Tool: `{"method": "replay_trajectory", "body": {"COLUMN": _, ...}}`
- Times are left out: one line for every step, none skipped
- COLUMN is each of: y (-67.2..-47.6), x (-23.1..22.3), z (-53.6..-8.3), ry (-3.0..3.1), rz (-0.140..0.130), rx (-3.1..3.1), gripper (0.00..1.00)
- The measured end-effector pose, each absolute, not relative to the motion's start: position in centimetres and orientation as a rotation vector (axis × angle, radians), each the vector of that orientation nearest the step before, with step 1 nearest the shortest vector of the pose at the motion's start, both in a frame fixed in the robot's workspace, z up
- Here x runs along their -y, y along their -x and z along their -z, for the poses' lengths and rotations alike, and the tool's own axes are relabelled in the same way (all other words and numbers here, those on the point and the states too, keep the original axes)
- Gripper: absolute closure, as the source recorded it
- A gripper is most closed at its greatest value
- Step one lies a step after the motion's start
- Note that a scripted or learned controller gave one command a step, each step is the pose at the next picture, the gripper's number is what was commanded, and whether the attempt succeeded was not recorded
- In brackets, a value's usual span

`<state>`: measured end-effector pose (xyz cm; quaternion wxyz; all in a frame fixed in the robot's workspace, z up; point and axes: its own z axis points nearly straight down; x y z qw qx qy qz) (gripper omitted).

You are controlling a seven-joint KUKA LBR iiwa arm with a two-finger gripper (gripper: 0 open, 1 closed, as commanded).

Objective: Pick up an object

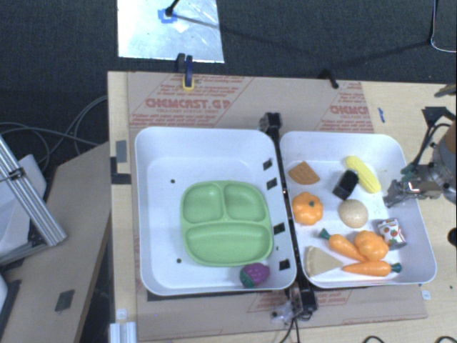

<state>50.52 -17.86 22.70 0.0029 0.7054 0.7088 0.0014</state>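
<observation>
While pincer hovers at right rim, corn cob just left.

Shiny metal sheet on dark floor at far left. Printed cardboard laid over counter. Blue-and-yellow clamp gripping cardboard's far edge. Aluminium rail at left, grey cables curling just beside.

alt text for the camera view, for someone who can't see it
A gripper hovers at the right edge of the right bin, which holds toy foods including a pumpkin, corn and carrots. The left bin holds a green divided plate and purple grapes.
</observation>
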Motion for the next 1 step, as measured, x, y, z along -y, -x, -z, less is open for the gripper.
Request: {"method": "replay_trajectory", "body": {"y": -50.37, "x": 12.62, "z": -23.68, "ry": -2.210, "rz": -0.004, "rx": -2.231, "gripper": 1.00}}
